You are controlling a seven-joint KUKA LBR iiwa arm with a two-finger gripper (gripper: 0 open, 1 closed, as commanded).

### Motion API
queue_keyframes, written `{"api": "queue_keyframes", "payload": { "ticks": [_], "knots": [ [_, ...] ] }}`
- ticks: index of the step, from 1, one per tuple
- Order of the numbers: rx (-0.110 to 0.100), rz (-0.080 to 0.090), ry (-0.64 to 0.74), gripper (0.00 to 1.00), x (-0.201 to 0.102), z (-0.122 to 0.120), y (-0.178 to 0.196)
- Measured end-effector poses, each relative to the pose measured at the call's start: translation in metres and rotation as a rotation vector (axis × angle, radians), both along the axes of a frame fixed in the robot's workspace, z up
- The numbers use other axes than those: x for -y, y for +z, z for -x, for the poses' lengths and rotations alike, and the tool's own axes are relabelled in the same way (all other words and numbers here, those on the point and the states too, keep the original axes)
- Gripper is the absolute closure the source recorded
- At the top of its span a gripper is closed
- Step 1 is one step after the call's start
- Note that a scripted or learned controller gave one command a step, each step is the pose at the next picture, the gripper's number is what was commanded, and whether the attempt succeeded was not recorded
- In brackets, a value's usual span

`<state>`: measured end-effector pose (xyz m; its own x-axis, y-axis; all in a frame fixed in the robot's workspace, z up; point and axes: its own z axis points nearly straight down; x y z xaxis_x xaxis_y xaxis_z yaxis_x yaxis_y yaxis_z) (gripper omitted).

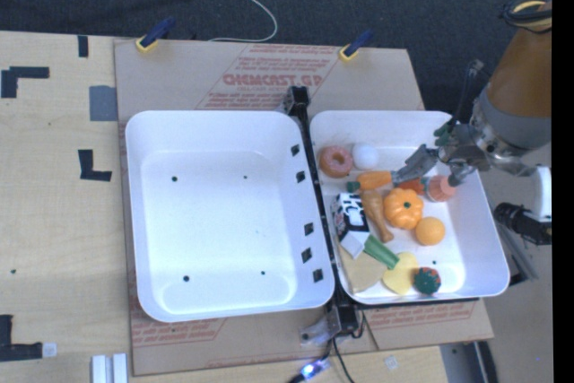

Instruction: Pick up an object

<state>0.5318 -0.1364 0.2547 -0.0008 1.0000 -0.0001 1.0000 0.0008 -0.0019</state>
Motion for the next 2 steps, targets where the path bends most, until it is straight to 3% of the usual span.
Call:
{"api": "queue_keyframes", "payload": {
  "ticks": [1,2],
  "knots": [
    [-0.009,-0.003,0.004,0.0,-0.035,-0.057,-0.143],
    [0.003,-0.001,0.002,0.0,-0.008,-0.12,-0.168]
  ]
}}
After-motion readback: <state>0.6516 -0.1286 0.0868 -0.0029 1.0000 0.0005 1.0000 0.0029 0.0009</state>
